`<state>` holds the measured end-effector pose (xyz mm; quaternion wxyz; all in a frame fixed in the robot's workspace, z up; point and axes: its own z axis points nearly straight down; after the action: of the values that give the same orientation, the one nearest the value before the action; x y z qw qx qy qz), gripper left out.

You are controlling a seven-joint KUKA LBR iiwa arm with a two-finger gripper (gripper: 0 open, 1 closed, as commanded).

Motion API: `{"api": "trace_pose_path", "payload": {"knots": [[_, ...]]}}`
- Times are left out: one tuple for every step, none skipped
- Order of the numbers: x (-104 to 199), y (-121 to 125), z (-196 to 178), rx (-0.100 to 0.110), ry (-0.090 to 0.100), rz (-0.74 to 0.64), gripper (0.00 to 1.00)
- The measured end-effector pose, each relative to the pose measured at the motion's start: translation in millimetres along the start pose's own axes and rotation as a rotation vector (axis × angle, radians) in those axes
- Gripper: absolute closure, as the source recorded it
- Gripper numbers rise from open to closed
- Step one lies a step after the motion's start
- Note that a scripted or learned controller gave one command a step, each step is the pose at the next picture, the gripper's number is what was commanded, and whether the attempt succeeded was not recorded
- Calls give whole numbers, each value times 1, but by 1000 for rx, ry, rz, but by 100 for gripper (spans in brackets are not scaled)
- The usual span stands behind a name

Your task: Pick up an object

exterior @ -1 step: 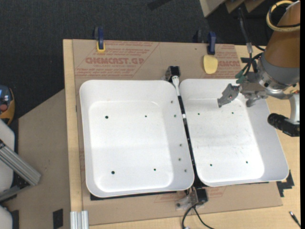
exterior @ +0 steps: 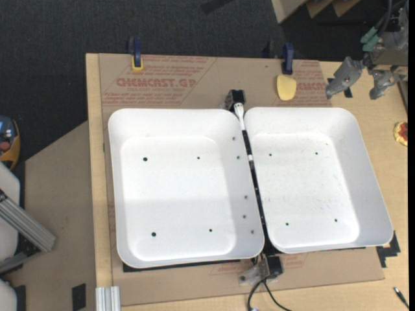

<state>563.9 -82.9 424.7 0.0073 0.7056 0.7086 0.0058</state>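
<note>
I see the tabletop [exterior: 162, 76] carrying the left bin [exterior: 178, 186] and right bin [exterior: 311, 173] side by side. At two o'clock my tool [exterior: 363, 83] hangs, fingers spread, pinching nothing. A small yellow object [exterior: 286, 87] lies at twelve o'clock beyond the bins.

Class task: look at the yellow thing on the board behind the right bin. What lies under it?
The yellow thing lies flat on brown cardboard with red print, below a blue clamp. Anything directly beneath it is covered.

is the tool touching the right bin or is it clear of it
Apart. The camera view shows the tool beyond the right bin's far corner, with bare brown board between them.
</note>
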Motion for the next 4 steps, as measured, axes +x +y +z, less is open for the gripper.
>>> {"api": "trace_pose_path", "payload": {"knots": [[-1, 0, -1, 12, 0, 3, 100], [58, 43, 101, 26, 4, -1, 100], [-15, 58, 79, 13, -1, 7, 100], [25, 84, 141, 23, 3, 1, 100]]}}
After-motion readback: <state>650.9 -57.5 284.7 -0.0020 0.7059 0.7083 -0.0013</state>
